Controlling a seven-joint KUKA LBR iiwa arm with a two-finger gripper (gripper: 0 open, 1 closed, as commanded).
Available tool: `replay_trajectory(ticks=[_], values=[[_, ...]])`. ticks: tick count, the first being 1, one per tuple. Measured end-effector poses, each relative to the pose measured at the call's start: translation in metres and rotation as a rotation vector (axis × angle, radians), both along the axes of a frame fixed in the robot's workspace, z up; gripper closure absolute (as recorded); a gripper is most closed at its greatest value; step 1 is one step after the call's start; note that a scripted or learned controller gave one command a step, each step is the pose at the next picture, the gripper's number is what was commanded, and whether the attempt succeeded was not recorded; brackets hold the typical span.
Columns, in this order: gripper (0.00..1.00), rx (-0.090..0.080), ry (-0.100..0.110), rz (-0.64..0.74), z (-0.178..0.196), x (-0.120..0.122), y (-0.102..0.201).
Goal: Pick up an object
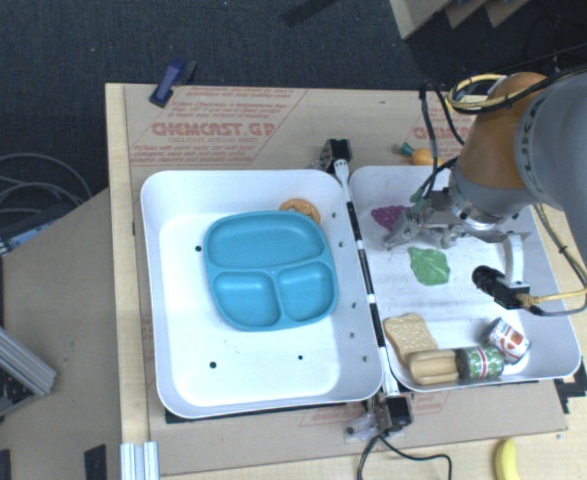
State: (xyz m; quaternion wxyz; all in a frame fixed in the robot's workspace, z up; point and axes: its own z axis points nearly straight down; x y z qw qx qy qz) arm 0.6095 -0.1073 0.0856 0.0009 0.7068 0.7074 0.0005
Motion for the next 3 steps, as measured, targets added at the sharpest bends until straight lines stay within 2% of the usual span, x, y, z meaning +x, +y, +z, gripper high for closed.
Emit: replay_trajectory(ticks=[1, 2, 3], values=[[0.00, 0.001, 0.001, 0.000, -0.001, 0.057, 0.010], [0.00, 0.001, 0.003, -0.001, -0.001, 0.027, 0.007], [0.00, -0.001, -0.001, -0.001, 0.036, 0.058, -0.024]])
